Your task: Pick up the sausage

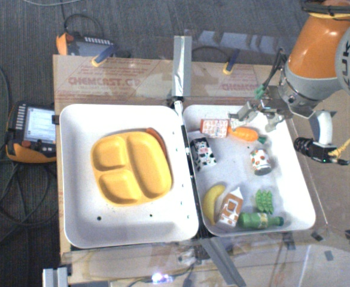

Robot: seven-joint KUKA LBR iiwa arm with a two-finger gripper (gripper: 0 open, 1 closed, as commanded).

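Camera view. Sausage (pixel 156 138): left bin (pixel 79 220), mostly hidden behind the yellow tray (pixel 131 166), only a reddish end showing; long axis seems to run along the tray's far-right edge. Jaws (pixel 257 110): over the right bin (pixel 306 214) near the carrot (pixel 245 134), open, holding nothing. Step: approach not begun; next move calls for crossing leftward.

Yellow tray (pixel 133 166), orange carrot (pixel 244 134), black-and-white cow (pixel 203 153)
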